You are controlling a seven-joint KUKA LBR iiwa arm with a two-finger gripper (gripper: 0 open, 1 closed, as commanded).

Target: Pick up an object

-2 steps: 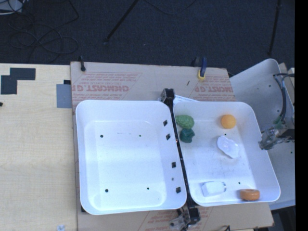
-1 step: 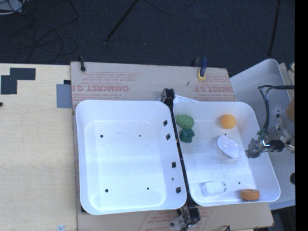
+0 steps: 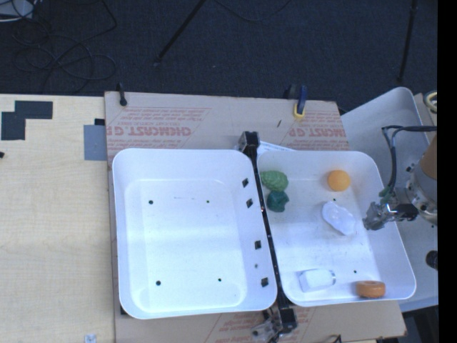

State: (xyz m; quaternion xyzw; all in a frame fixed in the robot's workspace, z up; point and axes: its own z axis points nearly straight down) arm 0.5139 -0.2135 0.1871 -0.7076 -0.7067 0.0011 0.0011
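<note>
Gripper [image 3: 374, 218] poised at 3 o'clock over the right bin [image 3: 391, 263], reaching in past the rim; finger opening impossible to tell, nothing seen held. Nearest candidate: clear plastic piece [image 3: 338, 218] just beside it toward 9 o'clock. Orange ball [image 3: 338, 180] at 12, green lumps [image 3: 275, 189] near the divider (hard against the wall, awkward to grasp), white block [image 3: 316, 279] and orange disc [image 3: 370, 289] at 6
</note>
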